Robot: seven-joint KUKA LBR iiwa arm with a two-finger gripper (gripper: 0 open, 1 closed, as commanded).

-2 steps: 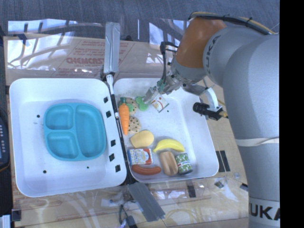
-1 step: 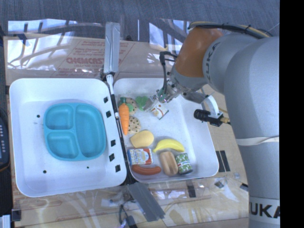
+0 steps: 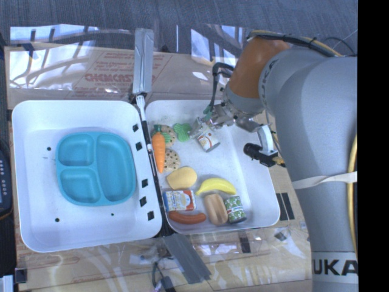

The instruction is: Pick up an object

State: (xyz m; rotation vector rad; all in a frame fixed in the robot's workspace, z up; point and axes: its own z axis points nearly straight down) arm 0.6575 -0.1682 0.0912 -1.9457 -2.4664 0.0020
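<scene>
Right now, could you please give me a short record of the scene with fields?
left bin: white shallow bin holding a blue three-compartment plastic tray
right bin: white shallow bin with toy food: orange carrot, yellow banana, red sausage, green-labelled can
gripper: gripper low over the right bin's far part, at a small white can
grasp: cannot tell

Two shallow white plastic bins (image 3: 24,163); one blue three-compartment plastic tray (image 3: 95,167); one orange toy carrot (image 3: 158,151), one yellow toy banana (image 3: 216,186), one red toy sausage (image 3: 188,218), one small green-labelled can (image 3: 235,209), all lying left of or below the pincer (image 3: 205,131).
</scene>
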